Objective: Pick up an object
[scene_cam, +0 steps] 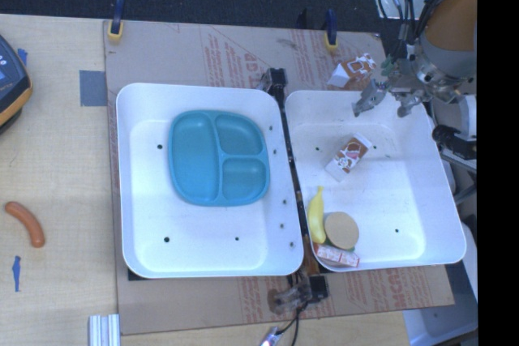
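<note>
Pale wooden bench point(57, 166) under brown cardboard sheet point(243, 53), bearing two shallow white bins side by side. Left bin point(138, 247) holding a blue divided plate point(219, 158), flat, toward the far half.

Right bin point(430, 207) holding a small white-and-brown carton point(349, 155), lying tilted near the middle. Near the front left corner, a yellow banana point(316, 216) touching a round tan disc point(341, 229), with a flat pink-and-white packet point(336, 257) just in front of both.

Gripper point(389, 99) above the far edge of the right bin, fingers spread apart with nothing between them. Carton below and to the left of the fingertips in the view, near but apart. Banana, disc and packet well apart from the gripper.

Another small brown-and-white packet point(354, 70) on the cardboard just beyond the far rim, partly behind the gripper. Arm point(450, 20) cut off at the right. Print on the carton too small to read. Height of the fingers above the bin floor unclear.

Left on the bench: orange sausage point(26, 223); dark device point(12, 85), cut by the edge.
</note>
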